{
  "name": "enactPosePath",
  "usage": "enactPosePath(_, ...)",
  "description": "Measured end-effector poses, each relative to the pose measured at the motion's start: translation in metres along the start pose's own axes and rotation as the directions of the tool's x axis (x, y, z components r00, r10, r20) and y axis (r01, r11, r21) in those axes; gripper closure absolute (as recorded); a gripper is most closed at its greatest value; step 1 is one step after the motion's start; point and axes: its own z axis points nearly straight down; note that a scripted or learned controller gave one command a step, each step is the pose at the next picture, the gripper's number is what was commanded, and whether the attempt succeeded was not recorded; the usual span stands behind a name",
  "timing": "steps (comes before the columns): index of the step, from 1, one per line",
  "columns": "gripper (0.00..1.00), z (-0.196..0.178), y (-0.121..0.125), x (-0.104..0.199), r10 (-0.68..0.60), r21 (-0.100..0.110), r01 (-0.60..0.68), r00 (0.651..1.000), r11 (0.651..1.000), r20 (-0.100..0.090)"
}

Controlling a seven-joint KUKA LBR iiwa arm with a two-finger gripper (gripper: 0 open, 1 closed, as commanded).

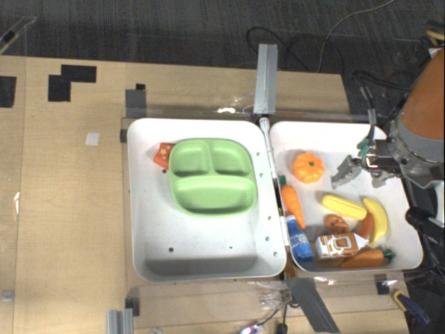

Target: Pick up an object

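The right bin (396, 134) holds several toy foods. An orange pumpkin (308, 167) sits at its upper left, with a carrot (292, 202) below it along the left wall. A yellow corn-like piece (343, 206) and a banana (376, 218) lie in the middle. A small reddish-brown item (336, 223), a blue bottle (299, 241), a brown-and-white carton (338, 245) and an orange-brown stick (365, 258) crowd the front. My gripper (361, 175) hovers over the bin's upper right, above the yellow piece and to the right of the pumpkin. It is open, with nothing between its fingers (343, 173).
The left bin (149, 242) holds a green divided plate (211, 175) with a small red item (163, 156) at its upper-left corner. A grey metal post (265, 82) stands behind the gap between the bins. Cables lie at the back right.
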Motion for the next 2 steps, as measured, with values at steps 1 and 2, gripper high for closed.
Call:
enactPosePath(1, 0.00, 0.120, 0.063, -0.019, 0.068, 0.002, -0.068, 0.998, 0.998, 0.000)
enactPosePath(2, 0.00, 0.191, 0.125, -0.010, -0.070, -0.008, 0.070, 0.998, 0.997, 0.002)
